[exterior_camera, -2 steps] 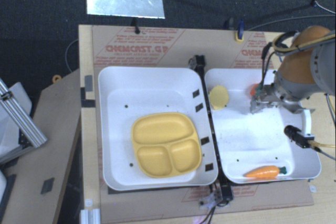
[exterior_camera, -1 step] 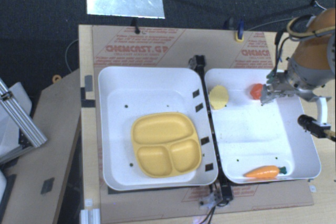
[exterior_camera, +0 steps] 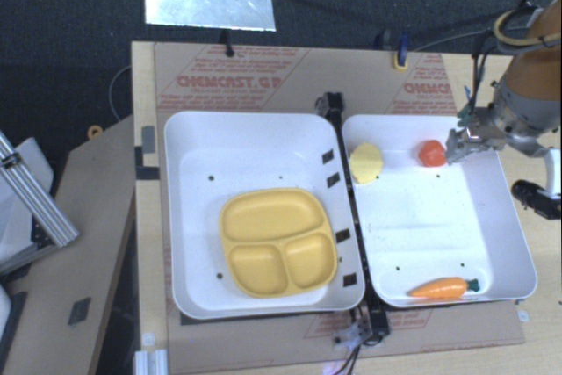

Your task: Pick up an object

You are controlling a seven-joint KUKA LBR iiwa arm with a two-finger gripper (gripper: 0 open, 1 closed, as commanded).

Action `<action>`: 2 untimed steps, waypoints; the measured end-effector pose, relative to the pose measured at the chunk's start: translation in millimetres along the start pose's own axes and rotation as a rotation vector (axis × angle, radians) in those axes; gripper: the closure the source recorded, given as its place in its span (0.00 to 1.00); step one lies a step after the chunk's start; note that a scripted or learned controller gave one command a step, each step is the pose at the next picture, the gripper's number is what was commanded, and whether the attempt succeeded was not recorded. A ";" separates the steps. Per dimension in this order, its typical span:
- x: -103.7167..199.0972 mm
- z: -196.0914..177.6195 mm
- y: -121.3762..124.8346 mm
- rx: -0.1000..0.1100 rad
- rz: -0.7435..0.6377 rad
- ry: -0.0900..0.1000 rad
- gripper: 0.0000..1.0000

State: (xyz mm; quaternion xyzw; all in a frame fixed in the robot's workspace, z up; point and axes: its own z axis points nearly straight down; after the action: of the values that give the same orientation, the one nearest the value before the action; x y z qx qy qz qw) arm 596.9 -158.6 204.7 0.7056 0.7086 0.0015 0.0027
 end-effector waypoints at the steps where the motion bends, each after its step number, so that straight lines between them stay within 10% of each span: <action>1: 57.2 -1.9 -23.0 0.006 -0.005 0.004 1.00; 2: 107.6 -16.7 -37.6 0.005 -0.006 0.003 1.00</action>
State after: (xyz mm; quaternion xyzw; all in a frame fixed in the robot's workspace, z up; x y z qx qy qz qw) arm 558.7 -51.2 220.9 0.7037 0.7105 0.0011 0.0000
